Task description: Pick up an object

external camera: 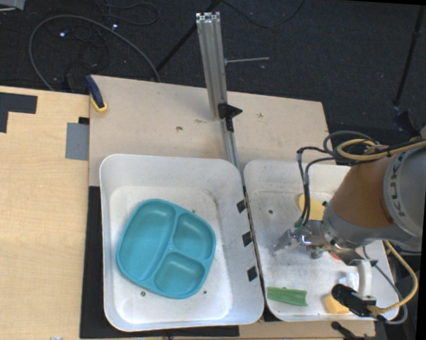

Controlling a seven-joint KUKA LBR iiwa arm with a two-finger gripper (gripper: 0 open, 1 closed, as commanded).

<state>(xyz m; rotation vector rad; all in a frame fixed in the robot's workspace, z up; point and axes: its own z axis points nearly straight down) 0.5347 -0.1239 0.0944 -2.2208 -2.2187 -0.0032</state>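
Nothing looks lifted yet: the claw point(297, 242) hangs low in the right bin point(270, 196), apart from the green block point(286, 296); wide or narrow, I cannot tell.

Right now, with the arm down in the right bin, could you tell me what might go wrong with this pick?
1. The gripper sits over bare floor of the right bin, apart from the green block, so a grasp here may well catch nothing.
2. The yellow object is partly hidden behind the arm, so its pose is hard to judge and a try at it could miss.
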